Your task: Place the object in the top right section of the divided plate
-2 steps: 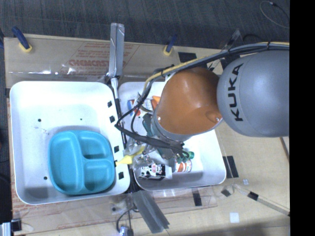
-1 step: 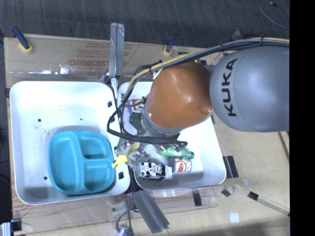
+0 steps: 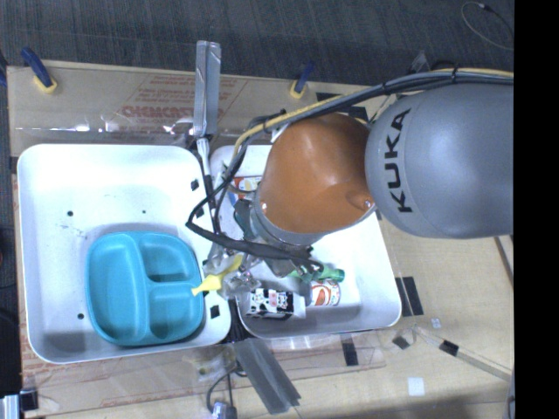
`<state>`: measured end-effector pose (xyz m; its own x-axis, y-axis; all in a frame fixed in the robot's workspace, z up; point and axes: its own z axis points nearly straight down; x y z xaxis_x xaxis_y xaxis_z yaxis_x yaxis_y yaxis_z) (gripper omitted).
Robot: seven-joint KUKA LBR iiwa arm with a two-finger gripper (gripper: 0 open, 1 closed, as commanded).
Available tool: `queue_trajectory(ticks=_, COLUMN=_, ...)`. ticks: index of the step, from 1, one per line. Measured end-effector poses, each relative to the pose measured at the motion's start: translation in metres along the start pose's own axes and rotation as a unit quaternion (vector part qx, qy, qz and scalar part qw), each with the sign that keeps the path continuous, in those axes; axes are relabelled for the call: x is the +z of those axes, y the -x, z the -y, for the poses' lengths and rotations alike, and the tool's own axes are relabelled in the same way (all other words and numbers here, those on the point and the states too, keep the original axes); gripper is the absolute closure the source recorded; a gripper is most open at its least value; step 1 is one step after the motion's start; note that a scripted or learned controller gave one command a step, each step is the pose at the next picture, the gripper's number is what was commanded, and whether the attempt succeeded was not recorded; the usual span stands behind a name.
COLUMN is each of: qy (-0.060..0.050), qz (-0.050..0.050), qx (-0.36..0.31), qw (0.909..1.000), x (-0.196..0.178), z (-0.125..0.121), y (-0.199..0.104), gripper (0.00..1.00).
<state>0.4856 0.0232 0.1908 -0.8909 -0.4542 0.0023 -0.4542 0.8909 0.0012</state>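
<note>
Arm (image 3: 349,177) looms over the right bin (image 3: 384,299), hiding its claw, so I cannot tell the claw's state. Blue divided plate (image 3: 140,286) sits in the left bin (image 3: 52,199); a red-and-white can (image 3: 325,293) and a black-and-white packet (image 3: 269,302) lie in the right bin.

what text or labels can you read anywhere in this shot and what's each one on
"KUKA": black letters running down the grey arm.
Red print on the cardboard sheet behind the bins: too blurred to read.
Black and white label on a small box in the right bin: too small to read.
Red and white can beside it: markings unreadable.
The blue divided plate bears no text.
</note>
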Motion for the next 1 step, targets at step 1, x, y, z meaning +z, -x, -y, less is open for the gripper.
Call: queue_trajectory(ticks=1, qy=0.000, qz=-0.001, qx=0.328, qw=0.9447, x=0.0001, z=0.0376, y=-0.0196, gripper=1.00)
